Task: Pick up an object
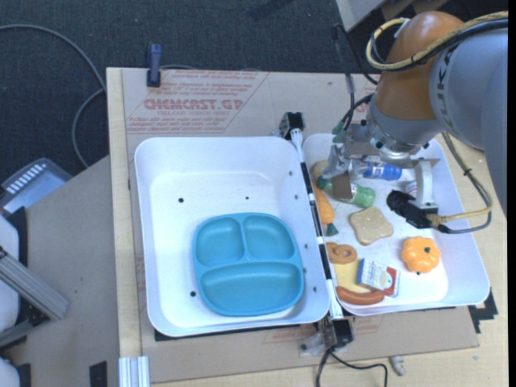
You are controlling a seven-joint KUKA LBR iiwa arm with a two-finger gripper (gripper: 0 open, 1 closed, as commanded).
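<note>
My gripper (343,176) hangs low over the upper left part of the right bin (463,285), in the right half of the frame, and I cannot tell how it is set (my own wrist covers too much of it). Directly under it, touching or nearly so, sit a green piece (364,195) and a brownish piece (343,189); nothing visibly rests in my grasp. Just left of them, along the bin's left wall, lies an orange carrot (323,205). Lower down are a tan bread slice (371,226), a small doughnut (342,254), and an orange pumpkin (420,254) toward the right. Near the bin's lower edge lie a yellow wedge (347,274), a little printed packet (373,274) and a sausage (360,296). A blue-and-white bottle (381,171) peeks out beneath my wrist. The left bin (161,168) holds a blue divided plate (247,263) in the lower centre of the frame, well apart from me.
</note>
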